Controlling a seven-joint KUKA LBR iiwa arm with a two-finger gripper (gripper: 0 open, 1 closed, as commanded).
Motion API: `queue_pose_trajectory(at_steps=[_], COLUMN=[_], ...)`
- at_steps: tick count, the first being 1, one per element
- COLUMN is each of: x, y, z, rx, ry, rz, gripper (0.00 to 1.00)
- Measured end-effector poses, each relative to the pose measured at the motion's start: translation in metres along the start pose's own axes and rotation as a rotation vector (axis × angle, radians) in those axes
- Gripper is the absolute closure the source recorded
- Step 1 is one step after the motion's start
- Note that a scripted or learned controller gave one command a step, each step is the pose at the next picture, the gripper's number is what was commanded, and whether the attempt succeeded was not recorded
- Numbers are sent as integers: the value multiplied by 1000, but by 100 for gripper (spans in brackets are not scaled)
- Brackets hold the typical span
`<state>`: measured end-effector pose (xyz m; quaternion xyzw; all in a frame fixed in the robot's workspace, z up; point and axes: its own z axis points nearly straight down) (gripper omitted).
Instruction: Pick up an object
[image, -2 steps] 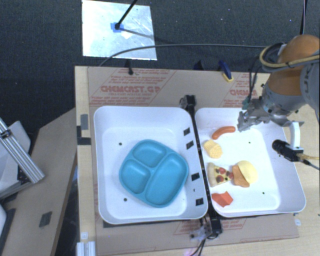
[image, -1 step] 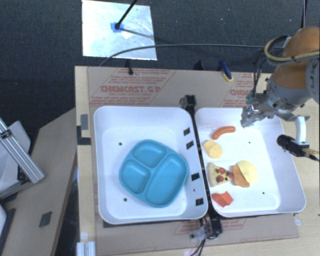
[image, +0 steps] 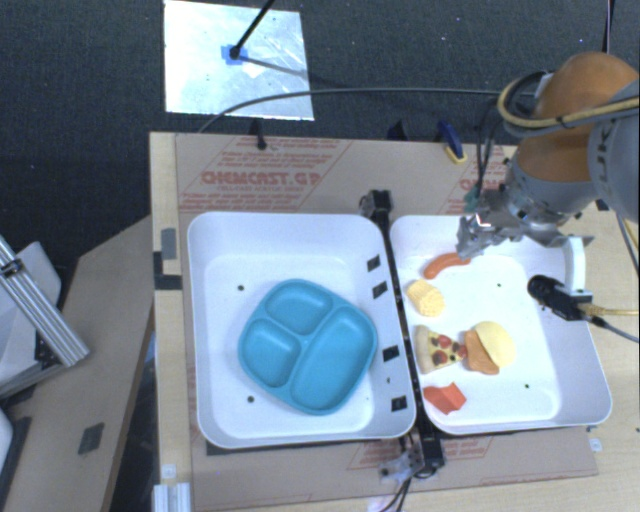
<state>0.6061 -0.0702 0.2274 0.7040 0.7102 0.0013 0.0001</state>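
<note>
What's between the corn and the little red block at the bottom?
In the camera view, a pizza slice lies between the corn and the red block, with a burger just beside it.

Both white bins (image: 300, 235) look like smooth, faintly glossy plastic. Blue divided tray (image: 306, 346): smooth matt plastic. Toy foods, such as the orange sausage (image: 445, 264) and pizza slice (image: 438, 349), look like matt plastic. Bench top (image: 262, 168): printed brown protective paper. Foil-like sheet (image: 237, 60) behind: shiny, crinkled. Arm's orange band (image: 585, 100): glossy.
</note>
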Motion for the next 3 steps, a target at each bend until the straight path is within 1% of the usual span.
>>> queue_pose_trajectory(at_steps=[1, 2, 3], x=[45, 102, 150], y=[-13, -25, -48], z=[9, -1, 10], rx=[3, 2, 4], ry=[0, 1, 0], rz=[0, -2, -1], gripper=[100, 100, 100])
